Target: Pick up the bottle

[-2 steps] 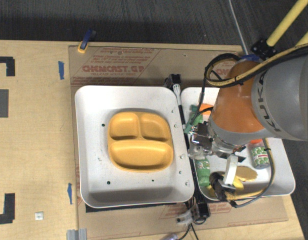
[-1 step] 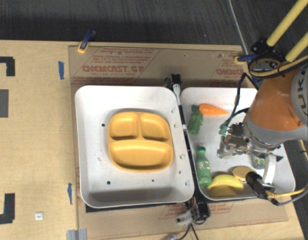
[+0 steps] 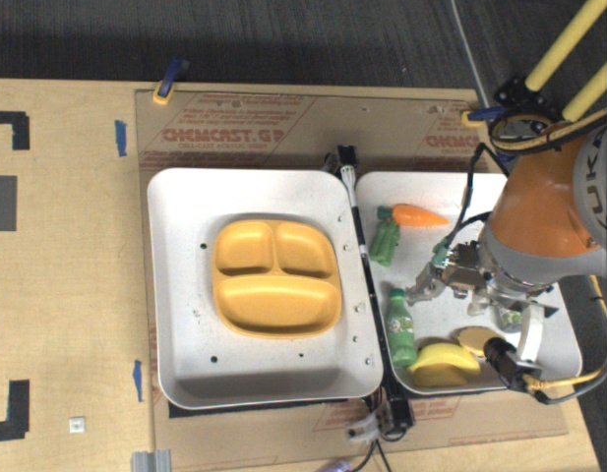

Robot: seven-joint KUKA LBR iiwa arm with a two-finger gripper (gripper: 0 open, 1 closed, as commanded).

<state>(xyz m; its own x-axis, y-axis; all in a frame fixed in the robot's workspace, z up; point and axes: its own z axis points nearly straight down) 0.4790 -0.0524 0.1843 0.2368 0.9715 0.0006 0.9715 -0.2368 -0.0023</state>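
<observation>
We are seeing the right bin (image 3: 421, 191) crowding up: the arm (image 3: 544, 214) is hanging over its right half, while the banana (image 3: 444, 363) and carrot (image 3: 421, 216) are hemming in the green bottle (image 3: 398, 328) by the left wall. Open room is lying around the yellow tray (image 3: 276, 274) in the left bin (image 3: 185, 264).

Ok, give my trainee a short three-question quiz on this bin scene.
1. True or false: the yellow divided plate lies in the left bin.
2. Which lies nearest the banana? A) carrot B) green bottle C) plate
3. Over which bin does the gripper hover?

Key: 1 true; 2 B; 3 the right bin.
</observation>
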